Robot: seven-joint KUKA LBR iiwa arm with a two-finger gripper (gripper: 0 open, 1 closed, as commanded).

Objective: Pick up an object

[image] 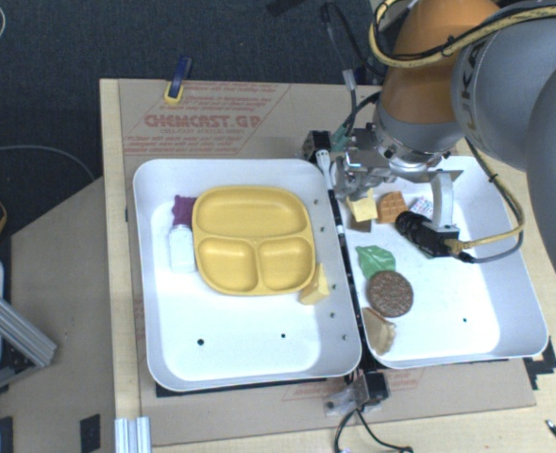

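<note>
The tan block is sitting under the gripper, jaw state unclear, and is risking slipping against the bin wall.

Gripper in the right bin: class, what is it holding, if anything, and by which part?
It cannot be told. The gripper sits low over small items in the right bin, its wrist hiding any hold.

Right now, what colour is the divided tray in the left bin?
Yellow; the divided tray shows clearly in the camera view.
</note>
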